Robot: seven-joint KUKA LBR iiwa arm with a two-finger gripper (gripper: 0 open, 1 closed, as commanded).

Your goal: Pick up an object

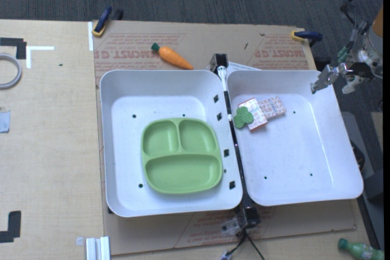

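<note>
Objects in the right bin [304, 155]: a flat patterned packet [266, 110] touching a knobbly green piece [244, 118]; claw [332, 76] spread, empty.

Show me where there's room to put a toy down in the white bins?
The right white plastic bin has bare floor across its middle and near side, below the pink patterned packet and small green toy. The left white bin is crowded: the green divided plate leaves just edge strips.
</note>
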